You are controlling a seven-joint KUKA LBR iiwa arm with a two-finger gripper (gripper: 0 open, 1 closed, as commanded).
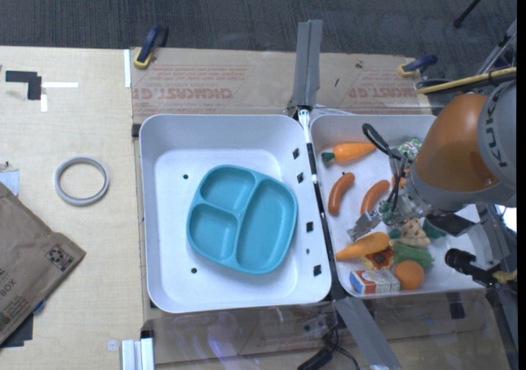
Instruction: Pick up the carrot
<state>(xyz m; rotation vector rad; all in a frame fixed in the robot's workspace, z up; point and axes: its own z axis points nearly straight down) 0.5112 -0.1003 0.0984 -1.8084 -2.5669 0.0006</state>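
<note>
A sky-blue three-compartment plastic plate (pixel 242 219) sits in the left white bin (pixel 156 196); in the right bin (pixel 349 124), the metal two-finger gripper (pixel 367 224) hangs just above one orange carrot (pixel 362 247), its grip impossible to judge

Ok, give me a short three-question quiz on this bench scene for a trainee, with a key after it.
1. True or false: the blue three-compartment plastic plate lies in the left white bin.
2. How many orange carrots lie in the right white bin? A) one B) two C) four
3. Which carrot lies nearer the arm's tool: the carrot at the bin's far side or the carrot lower down?

Key: 1. true. 2. B. 3. The lower one, just below the tool.
</note>
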